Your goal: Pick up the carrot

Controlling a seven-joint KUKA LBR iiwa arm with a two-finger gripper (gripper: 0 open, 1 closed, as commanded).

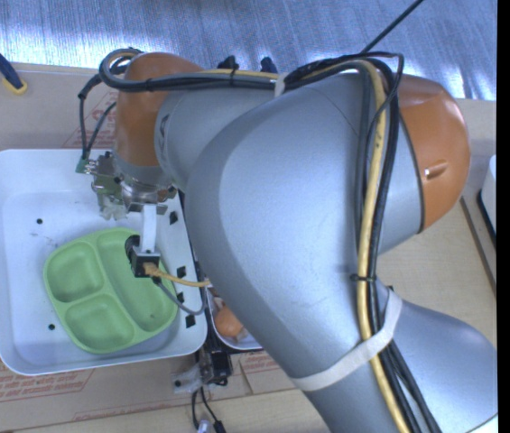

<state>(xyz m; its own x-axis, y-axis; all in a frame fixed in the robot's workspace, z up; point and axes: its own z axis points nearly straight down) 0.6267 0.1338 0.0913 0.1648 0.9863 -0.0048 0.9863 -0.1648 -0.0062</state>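
Note:
A small orange piece point(227, 323), perhaps the carrot, peeks out from under the arm at the near left corner of the right bin; most of it is hidden. My gripper point(110, 198) hangs over the far part of the left bin point(11, 242), just above the far edge of a green divided plate point(92, 300). Nothing shows in the gripper. It is well to the left of the orange piece.
The large grey arm point(327, 242) covers nearly all of the right bin. The green plate has three compartments and lies in the near half of the left bin. A blue-and-yellow tool point(6, 70) lies on the bench at the far left.

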